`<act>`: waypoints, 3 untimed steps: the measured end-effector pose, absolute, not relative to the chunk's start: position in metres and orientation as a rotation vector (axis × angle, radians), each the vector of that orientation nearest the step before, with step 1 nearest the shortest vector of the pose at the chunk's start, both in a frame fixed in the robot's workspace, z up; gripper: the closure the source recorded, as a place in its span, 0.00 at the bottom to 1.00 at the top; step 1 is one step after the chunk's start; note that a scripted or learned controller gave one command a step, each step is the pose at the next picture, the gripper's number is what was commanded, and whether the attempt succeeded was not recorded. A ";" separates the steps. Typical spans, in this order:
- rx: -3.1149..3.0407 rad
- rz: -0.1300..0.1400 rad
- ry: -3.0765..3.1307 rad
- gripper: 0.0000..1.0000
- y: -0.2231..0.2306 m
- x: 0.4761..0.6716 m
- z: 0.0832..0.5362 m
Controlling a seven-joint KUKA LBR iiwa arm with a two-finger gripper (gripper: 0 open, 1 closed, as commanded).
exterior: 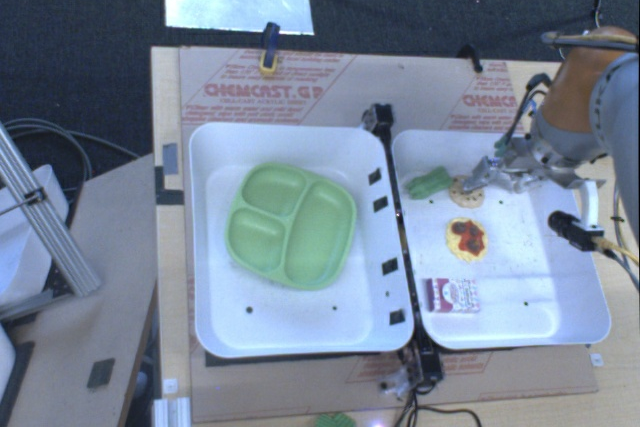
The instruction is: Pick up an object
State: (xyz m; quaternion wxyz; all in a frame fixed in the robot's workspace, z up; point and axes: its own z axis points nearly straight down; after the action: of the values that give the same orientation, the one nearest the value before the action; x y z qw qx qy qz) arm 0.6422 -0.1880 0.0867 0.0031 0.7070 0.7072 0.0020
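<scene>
The gripper (478, 177) reaches low over the right bin's (590, 315) far edge, apparently for the cookie (466, 194) beside the green pickle (429, 183); its grip can't be made out.

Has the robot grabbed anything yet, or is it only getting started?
Nothing looks picked up yet. The gripper is down in the right bin, just above a small tan cookie beside a green piece. The pizza toy and small box lie untouched. Grasping and lifting remain.
</scene>
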 end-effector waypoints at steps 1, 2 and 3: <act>2.208 0.011 2.221 1.00 -0.187 0.645 0.100; 2.208 0.009 2.224 0.00 -0.187 0.645 0.099; 2.219 -0.001 2.228 0.00 -0.154 0.610 0.084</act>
State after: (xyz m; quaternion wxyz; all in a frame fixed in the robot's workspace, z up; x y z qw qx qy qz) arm 0.6098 -0.1545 0.0836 -0.0013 0.7057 0.7085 -0.0004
